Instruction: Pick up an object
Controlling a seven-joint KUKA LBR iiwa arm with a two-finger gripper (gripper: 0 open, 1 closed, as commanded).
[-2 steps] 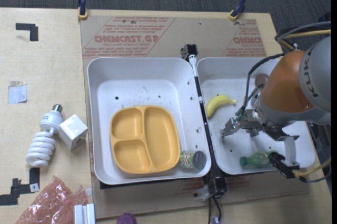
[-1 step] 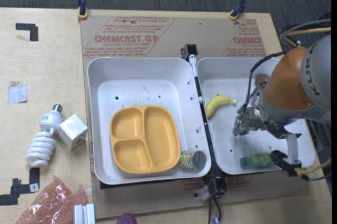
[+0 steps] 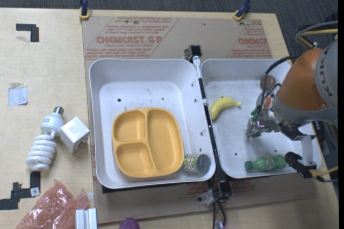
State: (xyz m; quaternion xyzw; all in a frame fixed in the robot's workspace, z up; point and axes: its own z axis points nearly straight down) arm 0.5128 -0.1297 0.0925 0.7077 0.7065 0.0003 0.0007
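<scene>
We log: arm reaching from the right, tool (image 3: 257, 127) low in right bin (image 3: 236, 166), its state beyond our telling. One banana (image 3: 223, 106), one green bottle (image 3: 264, 163).

In the right white bin (image 3: 236, 171) open floor lies between the curved yellow banana (image 3: 223, 106) near the divider and the green plastic bottle (image 3: 264, 163) lying along the near wall, while the left white bin (image 3: 99, 115) is crowded by a yellow divided plate (image 3: 147, 142) with a small can (image 3: 195, 163) touching its corner.
</scene>
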